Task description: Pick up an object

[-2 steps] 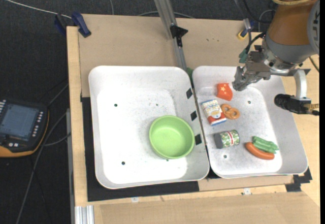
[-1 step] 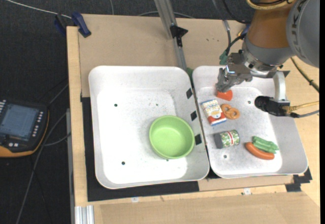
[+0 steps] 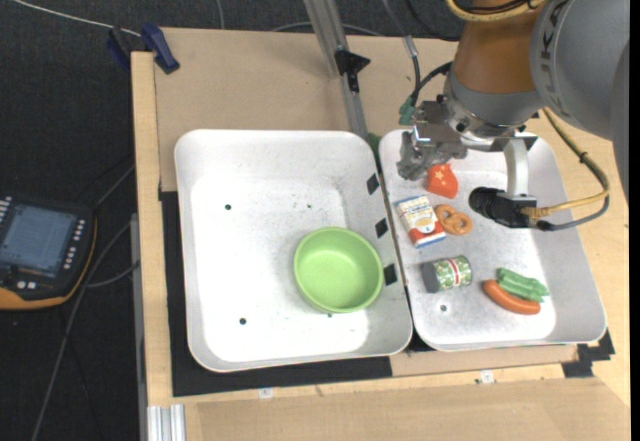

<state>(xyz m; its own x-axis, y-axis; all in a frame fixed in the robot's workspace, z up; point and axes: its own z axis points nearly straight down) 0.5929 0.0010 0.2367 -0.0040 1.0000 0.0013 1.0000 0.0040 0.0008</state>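
My gripper [image 3: 424, 157] hangs over the far left part of the right bin [image 3: 570, 269], below the arm's orange band. A small red item [image 3: 444, 180] lies directly beside it, at its lower right; whether they touch is unclear. Closer to the front lie a small white and red carton [image 3: 420, 220], a brown pretzel [image 3: 455, 221], a small can [image 3: 447, 274] on its side, and an orange carrot-like piece [image 3: 510, 298] with a green piece [image 3: 523, 283] against it. A green bowl [image 3: 338, 269] sits in the left bin [image 3: 230, 179].
A black connector with a yellow cable [image 3: 500, 206] hangs from the arm over the right bin's middle. A metal post [image 3: 330, 39] rises at a slant behind the bins. A hand-held pendant [image 3: 40, 249] lies off the bench at the left.
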